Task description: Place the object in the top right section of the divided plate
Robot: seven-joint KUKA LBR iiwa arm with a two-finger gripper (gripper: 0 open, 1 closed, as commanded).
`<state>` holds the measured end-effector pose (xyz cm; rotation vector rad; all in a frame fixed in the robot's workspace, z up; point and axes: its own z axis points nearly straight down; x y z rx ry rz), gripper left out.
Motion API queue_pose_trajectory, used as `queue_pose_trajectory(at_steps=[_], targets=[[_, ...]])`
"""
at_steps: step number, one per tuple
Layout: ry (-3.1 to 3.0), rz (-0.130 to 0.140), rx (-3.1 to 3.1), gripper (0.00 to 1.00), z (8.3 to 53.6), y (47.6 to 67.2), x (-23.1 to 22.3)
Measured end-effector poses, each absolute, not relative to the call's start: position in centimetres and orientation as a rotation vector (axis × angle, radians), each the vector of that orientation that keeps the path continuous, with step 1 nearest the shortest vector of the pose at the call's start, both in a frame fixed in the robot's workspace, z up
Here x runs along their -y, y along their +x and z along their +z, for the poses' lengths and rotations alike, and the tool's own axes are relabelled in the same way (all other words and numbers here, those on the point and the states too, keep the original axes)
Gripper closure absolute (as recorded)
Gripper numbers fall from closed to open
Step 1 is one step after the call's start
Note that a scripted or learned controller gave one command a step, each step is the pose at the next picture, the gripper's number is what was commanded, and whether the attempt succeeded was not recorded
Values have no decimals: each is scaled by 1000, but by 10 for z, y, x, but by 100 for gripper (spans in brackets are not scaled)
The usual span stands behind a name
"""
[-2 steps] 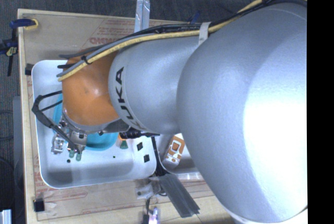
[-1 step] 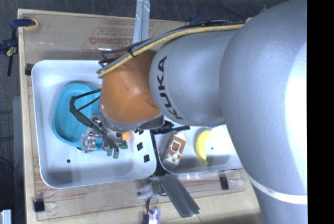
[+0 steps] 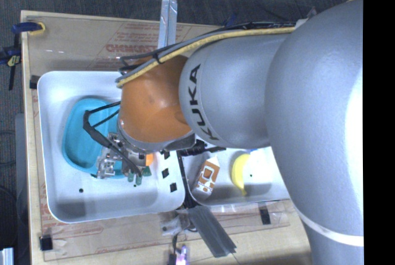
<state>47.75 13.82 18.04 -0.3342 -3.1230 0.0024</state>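
A blue divided plate [image 3: 79, 134] lies in the left white bin [image 3: 55, 189], mostly covered by the arm. My gripper [image 3: 120, 168] hangs low over the plate's near right edge, under the orange band [image 3: 151, 103]. Small green and orange bits show at the gripper's tip [image 3: 143, 165], but what they are is unclear. In the right bin [image 3: 271, 196] lie a yellow round object [image 3: 241, 171] and a brown and white carton [image 3: 208, 177].
The grey arm [image 3: 278, 103] covers most of the right bin and the divider between the bins. A metal bracket [image 3: 168, 23] stands at the back edge of the bench. A dark clamp [image 3: 207, 233] sits at the front edge.
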Motion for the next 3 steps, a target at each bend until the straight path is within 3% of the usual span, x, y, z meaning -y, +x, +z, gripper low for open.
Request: queue_pose_trajectory(at_steps=[1, 2, 3], targets=[[-240, 2, 3132, 100, 91, 499, -215], [-126, 1, 3139, 100, 124, 534, -219], [-126, 1, 3139, 0, 125, 535, -219]])
